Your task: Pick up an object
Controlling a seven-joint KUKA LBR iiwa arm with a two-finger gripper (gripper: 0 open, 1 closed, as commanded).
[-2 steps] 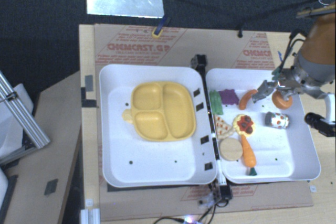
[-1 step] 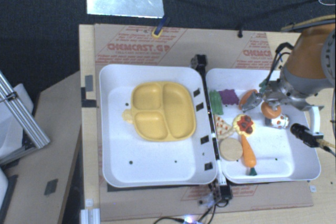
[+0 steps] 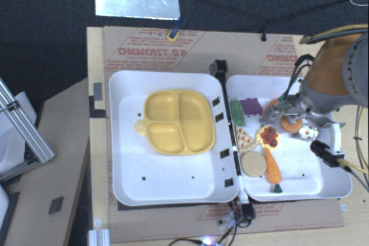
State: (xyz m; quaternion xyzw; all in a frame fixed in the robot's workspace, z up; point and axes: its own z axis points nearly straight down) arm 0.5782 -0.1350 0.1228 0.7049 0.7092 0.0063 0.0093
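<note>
A: Layout? Big stuff first.

B: Left bin (image 3: 124,181) has the yellow divided plate (image 3: 176,122). Right bin (image 3: 334,184) has the toys: carrot (image 3: 273,165), round cracker (image 3: 253,163), pizza slice (image 3: 245,139), green piece (image 3: 237,112), purple piece (image 3: 251,105).

A: Arm?

B: Arm (image 3: 331,75) is low over the right bin's far side. Gripper (image 3: 286,116) sits near an orange piece (image 3: 291,125), beside the strawberry-topped piece (image 3: 268,136).

A: Jaws?

B: Can't tell, too cluttered. Nothing visibly held.

A: Step?

B: Looks like approach/grasp. Next needs centring on one item, closing, then lifting straight up.
</note>
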